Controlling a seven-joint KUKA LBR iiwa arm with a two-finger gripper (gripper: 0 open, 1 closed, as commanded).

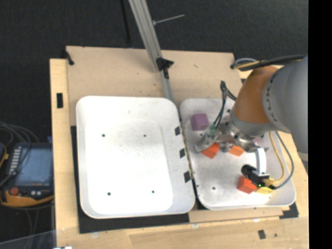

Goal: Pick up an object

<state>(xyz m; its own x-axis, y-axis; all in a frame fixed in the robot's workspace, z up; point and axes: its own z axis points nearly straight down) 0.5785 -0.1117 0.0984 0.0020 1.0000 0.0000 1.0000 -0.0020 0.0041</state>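
Camera view: the tool [218,139] was seen lowered into the right bin [275,204], just beside an orange block [210,151]; its grip could not be told. A purple block [199,121] lay near, a red block [247,184] farther off.

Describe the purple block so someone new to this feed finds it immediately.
Look at the right-hand bin, the one under the arm. Near its far left corner lies the purple block, just left of the gripper. It is the lone purple piece; the orange block nearer the camera and the other pieces nearby are orange.
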